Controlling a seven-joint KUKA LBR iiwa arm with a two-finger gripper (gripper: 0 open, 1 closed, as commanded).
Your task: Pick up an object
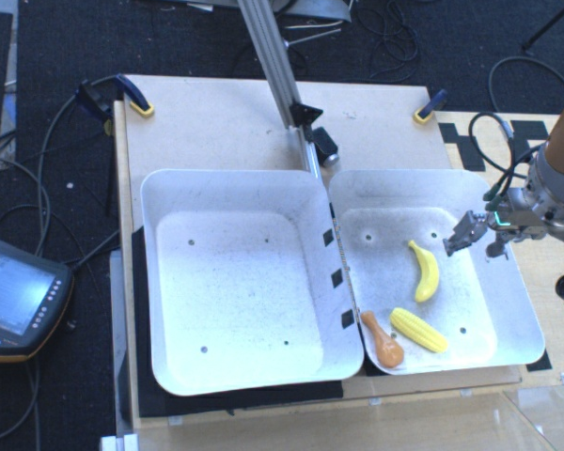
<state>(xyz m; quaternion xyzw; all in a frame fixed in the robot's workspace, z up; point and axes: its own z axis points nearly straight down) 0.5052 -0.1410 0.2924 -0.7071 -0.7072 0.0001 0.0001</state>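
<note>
The hand (474, 236) hangs open and holding nothing beside the banana (425, 271); I'd bring it squarely over the fruit's middle before closing.

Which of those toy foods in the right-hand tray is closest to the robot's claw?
The banana, the curved yellow one. It lies just left of the gripper, while the yellow corn and orange carrot sit further down, by the tray's near edge.

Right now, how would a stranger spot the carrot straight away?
Look in the right bin, at its near left corner. The carrot lies there beside the corn; it is the sole orange thing, while the corn and banana are yellow.
</note>
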